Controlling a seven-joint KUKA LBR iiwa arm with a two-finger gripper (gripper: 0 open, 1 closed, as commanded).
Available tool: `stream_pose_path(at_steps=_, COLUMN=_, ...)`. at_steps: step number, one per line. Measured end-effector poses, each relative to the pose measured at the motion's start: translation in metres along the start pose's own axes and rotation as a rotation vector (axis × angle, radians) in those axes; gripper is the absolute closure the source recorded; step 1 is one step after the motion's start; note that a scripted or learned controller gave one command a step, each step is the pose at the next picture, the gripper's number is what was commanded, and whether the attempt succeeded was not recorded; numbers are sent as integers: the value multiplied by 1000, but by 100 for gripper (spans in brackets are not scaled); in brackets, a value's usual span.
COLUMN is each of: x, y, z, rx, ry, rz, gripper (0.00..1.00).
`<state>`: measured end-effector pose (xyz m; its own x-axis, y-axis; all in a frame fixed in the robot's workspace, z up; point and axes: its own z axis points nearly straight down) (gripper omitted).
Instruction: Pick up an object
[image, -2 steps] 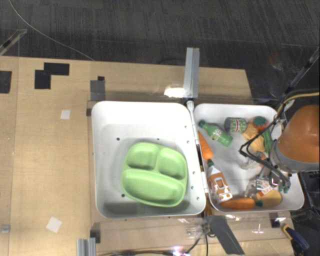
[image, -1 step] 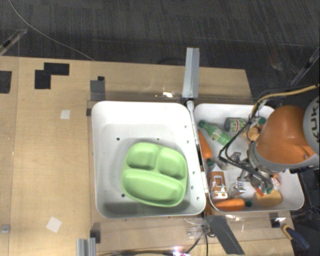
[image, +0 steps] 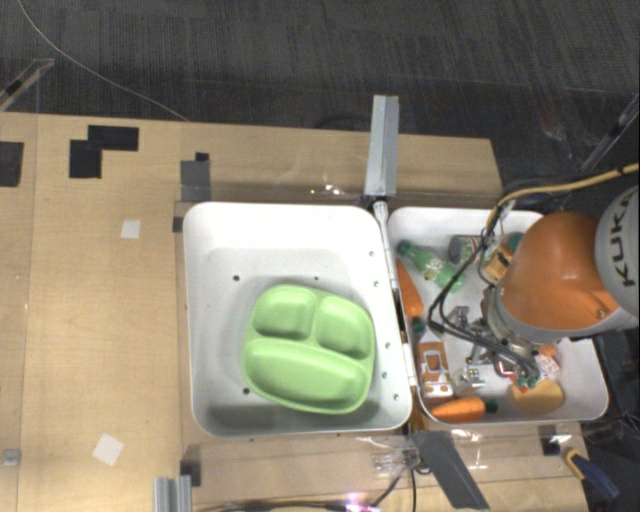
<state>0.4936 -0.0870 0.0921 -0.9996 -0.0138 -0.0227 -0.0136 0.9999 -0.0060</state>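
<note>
Reaching into the right bin (image: 598, 395), the gripper (image: 490, 362) hangs low among clutter — we cannot tell its state. Nearest candidate: an orange carrot (image: 458, 408) by the front wall. We judge it light, rigid, slick — grasp across mid-body.

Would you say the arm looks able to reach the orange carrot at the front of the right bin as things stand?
Probably yes: the carrot lies uncovered by the front wall of the right bin, and the gripper hangs just behind it.

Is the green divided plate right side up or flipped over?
Right side up: the green plate shows three hollow compartments facing the camera, lying in the left bin.
</note>
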Motion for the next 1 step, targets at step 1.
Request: stream_pose_path(at_steps=1, x=-87, y=-15, z=4, rx=-4, ry=5, rz=35, gripper=0)
